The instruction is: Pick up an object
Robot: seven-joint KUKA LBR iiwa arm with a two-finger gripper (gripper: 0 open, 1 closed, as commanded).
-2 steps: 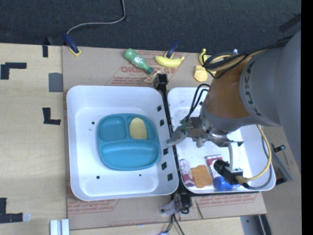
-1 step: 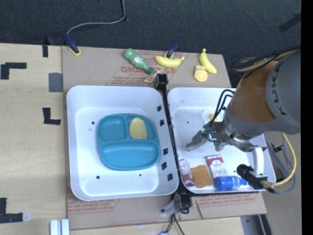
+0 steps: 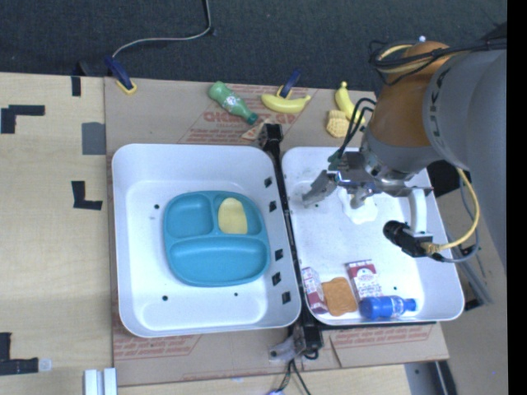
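Observation:
My gripper (image 3: 339,202) hangs over the back half of the right bin (image 3: 449,290), open, with nothing between its fingers. One grey finger (image 3: 315,192) points toward the bin's left wall. Along this bin's front edge lie a small red-and-white packet (image 3: 310,286), a brown biscuit-like piece (image 3: 338,295), a red-and-white carton (image 3: 362,279) and a blue bottle (image 3: 385,307). All of them lie well in front of the gripper and apart from it. In the left bin (image 3: 136,220) a blue divided plate (image 3: 210,249) holds a yellow piece (image 3: 233,216) in its back right compartment.
Behind the bins, on the cardboard, lie a green bottle (image 3: 232,102), a banana (image 3: 285,101) and a yellow corn-like toy (image 3: 340,113). A black divider (image 3: 280,212) runs between the two bins. The arm's body covers the right bin's back right corner.

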